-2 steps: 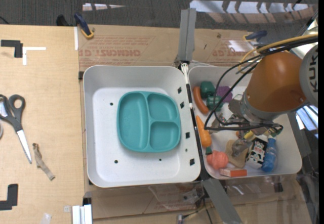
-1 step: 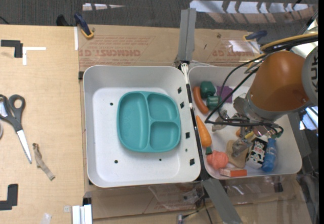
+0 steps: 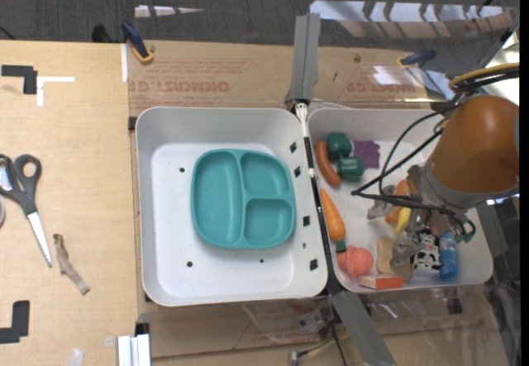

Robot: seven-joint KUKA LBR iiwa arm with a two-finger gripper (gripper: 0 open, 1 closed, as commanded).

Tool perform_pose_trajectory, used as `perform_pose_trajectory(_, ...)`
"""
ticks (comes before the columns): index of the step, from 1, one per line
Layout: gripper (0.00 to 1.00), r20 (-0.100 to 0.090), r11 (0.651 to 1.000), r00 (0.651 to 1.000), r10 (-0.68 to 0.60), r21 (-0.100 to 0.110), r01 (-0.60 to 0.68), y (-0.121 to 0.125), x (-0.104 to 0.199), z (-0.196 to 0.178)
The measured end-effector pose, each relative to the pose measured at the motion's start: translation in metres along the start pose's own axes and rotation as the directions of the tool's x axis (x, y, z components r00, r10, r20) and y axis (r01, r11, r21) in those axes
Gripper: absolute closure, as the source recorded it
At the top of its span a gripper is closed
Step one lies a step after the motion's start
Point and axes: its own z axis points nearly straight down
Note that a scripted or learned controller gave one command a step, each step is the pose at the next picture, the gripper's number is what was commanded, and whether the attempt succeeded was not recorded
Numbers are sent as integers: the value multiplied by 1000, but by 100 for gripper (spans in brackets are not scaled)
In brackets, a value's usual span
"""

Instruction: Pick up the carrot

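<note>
The carrot (image 3: 332, 216) is seen lying against the left wall of the right bin (image 3: 471, 280), well apart from the gripper (image 3: 405, 250), which is lowered among the toys at the bin's near right, its grip state indiscernible.

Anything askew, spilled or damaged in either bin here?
Nothing stands out. The teal divided plate lies flat in the left bin. The carrot lies loose by the right bin's left wall, among other toys. The gripper hangs over the clutter, apart from the carrot.
</note>
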Motion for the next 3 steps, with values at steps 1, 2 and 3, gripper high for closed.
perform_pose_trajectory(1, 0, 4, 895, 895, 445, 1, -445, -63, -24, -1)
perform_pose_trajectory(2, 100, 10, 897, 897, 441, 1, -441, -63, -26, -12)
perform_pose_trajectory(3, 100, 10, 756, 756, 654, -5, -654, 12, -44, -5)
